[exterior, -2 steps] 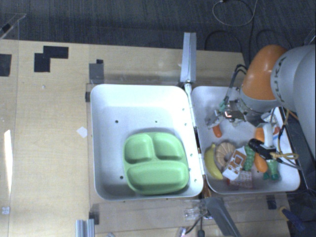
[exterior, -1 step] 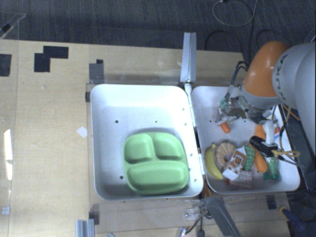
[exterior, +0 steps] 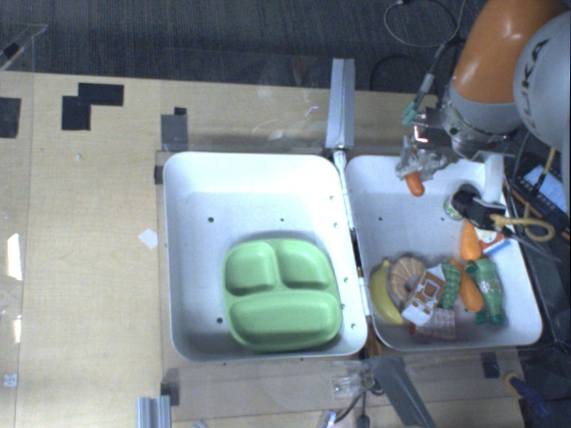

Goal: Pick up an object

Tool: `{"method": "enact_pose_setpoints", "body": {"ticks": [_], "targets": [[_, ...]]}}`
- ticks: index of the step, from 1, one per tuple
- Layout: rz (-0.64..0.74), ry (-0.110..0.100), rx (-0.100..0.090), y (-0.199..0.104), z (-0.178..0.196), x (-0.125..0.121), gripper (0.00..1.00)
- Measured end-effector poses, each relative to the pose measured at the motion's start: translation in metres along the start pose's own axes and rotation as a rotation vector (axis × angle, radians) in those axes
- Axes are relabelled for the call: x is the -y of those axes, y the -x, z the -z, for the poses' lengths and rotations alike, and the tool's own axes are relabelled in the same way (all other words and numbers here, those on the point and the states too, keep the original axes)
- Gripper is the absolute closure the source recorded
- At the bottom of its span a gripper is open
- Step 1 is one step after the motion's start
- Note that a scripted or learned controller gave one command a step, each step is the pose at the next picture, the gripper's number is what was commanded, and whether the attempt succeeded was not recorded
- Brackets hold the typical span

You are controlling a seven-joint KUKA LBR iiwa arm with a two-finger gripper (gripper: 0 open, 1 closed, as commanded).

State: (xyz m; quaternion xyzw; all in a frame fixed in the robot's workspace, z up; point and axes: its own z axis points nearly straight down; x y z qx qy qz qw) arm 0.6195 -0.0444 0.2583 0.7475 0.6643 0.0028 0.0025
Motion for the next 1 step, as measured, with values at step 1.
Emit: {"method": "enact_pose_setpoints", "body": {"ticks": [1], "targets": [[0.035, -0.002, 0.001, -0.0103, -0.0045, -0.0196, 1.00]]}}
